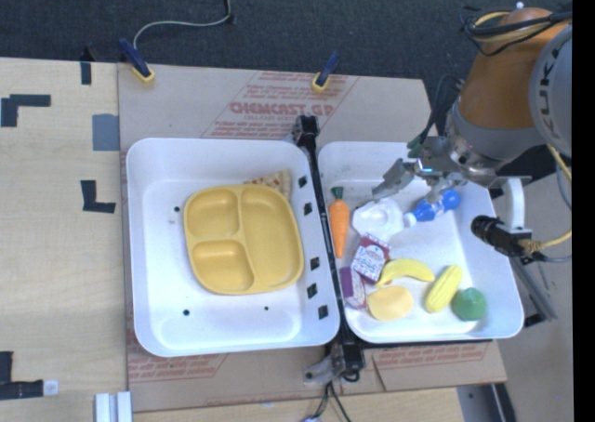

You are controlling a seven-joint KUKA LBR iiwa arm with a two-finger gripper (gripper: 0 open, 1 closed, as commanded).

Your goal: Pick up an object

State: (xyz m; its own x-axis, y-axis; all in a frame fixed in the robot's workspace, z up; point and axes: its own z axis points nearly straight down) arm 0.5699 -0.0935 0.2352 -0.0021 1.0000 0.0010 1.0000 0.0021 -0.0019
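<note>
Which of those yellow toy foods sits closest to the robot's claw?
The banana, curved, lying just below the pink packet; corn and lemon-like piece lie farther from the gripper.

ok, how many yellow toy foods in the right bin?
3. A banana mid-bin, a corn cob to its right next to a green toy, and a yellow-orange piece near the front edge. More may be hidden under the arm.

Yellow tray (244, 237), orange carrot (339, 224), green ball (469, 303), white bins (149, 253).

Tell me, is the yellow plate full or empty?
Empty. The yellow plate in the left bin shows three bare compartments.
</note>
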